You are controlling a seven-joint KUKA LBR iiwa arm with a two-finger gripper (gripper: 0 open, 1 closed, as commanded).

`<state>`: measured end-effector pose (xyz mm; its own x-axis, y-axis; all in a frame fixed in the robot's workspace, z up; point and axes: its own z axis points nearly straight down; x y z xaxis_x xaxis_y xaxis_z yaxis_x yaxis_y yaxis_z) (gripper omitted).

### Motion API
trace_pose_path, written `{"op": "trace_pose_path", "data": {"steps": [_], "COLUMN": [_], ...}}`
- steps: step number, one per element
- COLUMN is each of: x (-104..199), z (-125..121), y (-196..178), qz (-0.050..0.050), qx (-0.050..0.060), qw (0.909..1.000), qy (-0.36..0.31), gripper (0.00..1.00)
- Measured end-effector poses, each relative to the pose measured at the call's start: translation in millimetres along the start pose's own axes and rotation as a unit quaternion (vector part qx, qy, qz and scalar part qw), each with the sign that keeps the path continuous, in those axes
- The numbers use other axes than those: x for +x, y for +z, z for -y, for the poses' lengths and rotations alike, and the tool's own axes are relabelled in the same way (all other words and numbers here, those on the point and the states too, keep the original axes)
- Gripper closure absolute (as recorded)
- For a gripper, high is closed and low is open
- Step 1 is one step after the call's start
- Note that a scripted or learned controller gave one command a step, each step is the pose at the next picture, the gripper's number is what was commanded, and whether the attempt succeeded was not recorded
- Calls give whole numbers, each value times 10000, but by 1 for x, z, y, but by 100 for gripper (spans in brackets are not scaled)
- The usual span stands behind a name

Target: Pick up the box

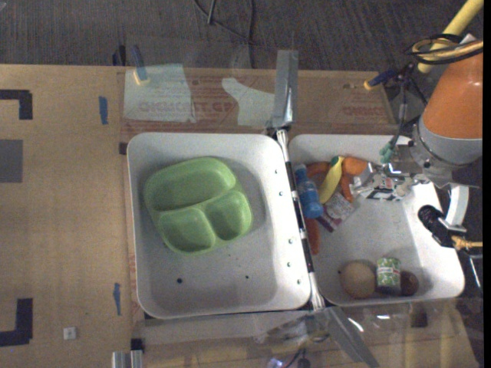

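A: Where is the end effector [387, 176] at this moment?

B: It is low over the far part of the right bin [430, 282], among the heap of things there. The arm [453, 113] comes in from the right and covers much of it. I cannot tell if it is spread or pressed together; the metal parts are too blurred.

A: And the box?

B: I am not sure which thing is the box. Just beside the end effector, on its left, lies a flat white packet with dark print [345, 204], half under other things. I judge it may be the box, but I cannot confirm it. Nothing is seen pinched by the end effector.

A: What lies around it?

B: A blue bottle [309, 196] against the left wall, a yellow banana-like piece [332, 179], some orange pieces [354, 165]. They are crowded in the far corner, overlapping, so a clean grasp seems difficult. Near the front wall, well apart, there are a tan ball [356, 279], a small green can [388, 273] and a dark round thing [409, 283].

A: The left bin [153, 282]?

B: It holds a green divided tray [198, 203], not part of this task.

A: The risk?

B: The end effector may catch a neighbour and not the box.
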<state>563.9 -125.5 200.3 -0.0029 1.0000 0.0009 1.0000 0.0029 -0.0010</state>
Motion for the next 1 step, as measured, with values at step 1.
{"op": "trace_pose_path", "data": {"steps": [1], "x": [22], "z": [5], "y": [100], "qz": [14], "qx": [-85], "qw": [9999], "qy": [-76], "gripper": [0]}}
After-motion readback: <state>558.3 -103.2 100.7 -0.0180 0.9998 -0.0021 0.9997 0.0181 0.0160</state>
